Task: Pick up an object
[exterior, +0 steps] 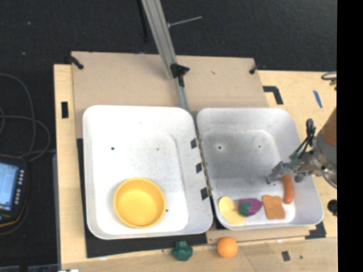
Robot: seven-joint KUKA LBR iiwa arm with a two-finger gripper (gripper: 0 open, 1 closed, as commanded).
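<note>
In the right bin [244, 129], along the front wall, lie a pale yellow piece [227, 209], a purple and green piece [248, 207], an orange-brown block [274, 207] and an orange-red carrot-like stick [288, 190]. My gripper [286, 176] reaches in from the right edge and hangs over the upper end of that stick. It stands open, with one grey finger [275, 174] slanting out to the left. The stick rests on the bin floor, its top end just under the gripper. A yellow bowl [139, 202] sits in the front of the left bin [136, 129].
An orange ball [227, 247] and a small green object [182, 251] lie on the bench in front of the bins. A metal pole [161, 33] slants up from behind the bins. A tablet-like device [8, 188] sits at the far left.
</note>
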